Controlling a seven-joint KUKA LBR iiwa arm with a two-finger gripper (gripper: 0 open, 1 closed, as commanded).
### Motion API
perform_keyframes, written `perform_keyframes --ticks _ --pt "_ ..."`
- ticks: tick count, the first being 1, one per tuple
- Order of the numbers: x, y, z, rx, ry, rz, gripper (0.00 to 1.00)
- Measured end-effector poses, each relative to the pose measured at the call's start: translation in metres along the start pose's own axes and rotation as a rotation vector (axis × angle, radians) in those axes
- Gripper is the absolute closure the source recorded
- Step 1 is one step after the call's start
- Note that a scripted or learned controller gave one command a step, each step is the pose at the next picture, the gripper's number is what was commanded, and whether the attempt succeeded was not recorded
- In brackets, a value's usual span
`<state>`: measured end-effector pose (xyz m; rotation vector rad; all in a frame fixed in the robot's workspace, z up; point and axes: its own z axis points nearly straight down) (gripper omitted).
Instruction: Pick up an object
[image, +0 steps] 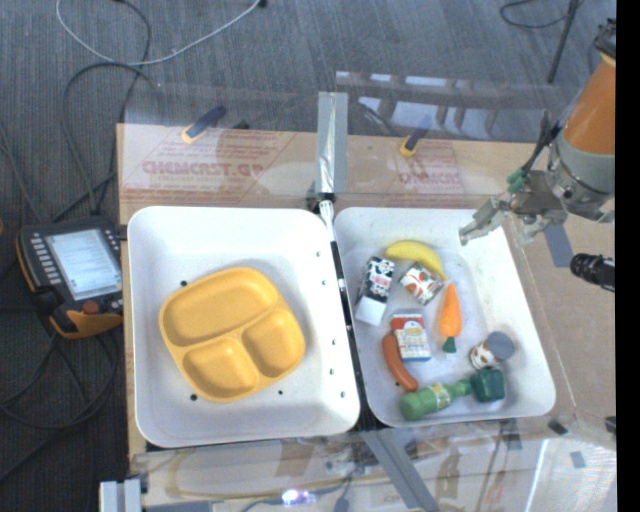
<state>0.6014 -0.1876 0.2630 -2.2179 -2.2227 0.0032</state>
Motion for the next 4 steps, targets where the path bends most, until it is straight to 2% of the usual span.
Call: perform_keyframes --ticks 1,2,3,4 --pt "-0.004 -0.026 0.122 0.001 0.0 0.041 0.0" --pt "0.004 -0.032 0.174 -0.011 -0.004 -0.045 0.0" --pt "0.004 -0.03 0.161 -0.018 -0.004 -0.045 1.0" --pt "0.036 -0.038 0.056 -0.001 -0.001 0.031 1.0"
